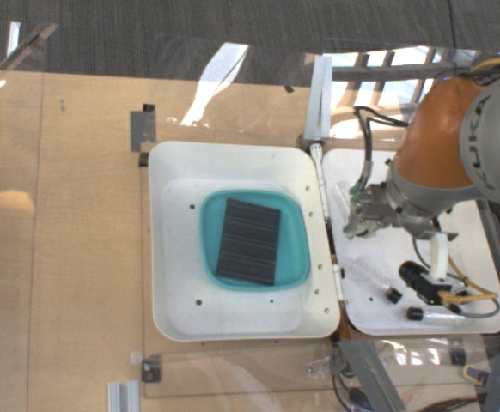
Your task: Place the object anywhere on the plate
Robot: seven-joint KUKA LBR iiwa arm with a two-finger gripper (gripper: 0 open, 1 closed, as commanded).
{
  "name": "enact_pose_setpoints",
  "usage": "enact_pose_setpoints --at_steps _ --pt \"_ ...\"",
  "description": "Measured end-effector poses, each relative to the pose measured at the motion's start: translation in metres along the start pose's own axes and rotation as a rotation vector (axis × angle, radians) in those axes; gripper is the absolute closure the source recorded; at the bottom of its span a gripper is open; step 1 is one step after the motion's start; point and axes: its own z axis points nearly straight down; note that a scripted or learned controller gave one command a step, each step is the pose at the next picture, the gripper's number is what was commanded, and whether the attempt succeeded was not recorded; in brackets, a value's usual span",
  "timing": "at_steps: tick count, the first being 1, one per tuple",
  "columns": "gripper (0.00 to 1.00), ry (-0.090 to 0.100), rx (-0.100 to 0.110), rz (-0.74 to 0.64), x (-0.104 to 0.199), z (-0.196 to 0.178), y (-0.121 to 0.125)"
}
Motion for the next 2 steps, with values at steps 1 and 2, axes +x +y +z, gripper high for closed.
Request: enact_pose_setpoints --at_steps 1,2 --pt "1.00 0.000 -0.004 -0.240 0.0633 -0.0009 0.0275" --pt "0.00 0.000 -0.004 -0.239 0.0629 -0.0010 0.0276"
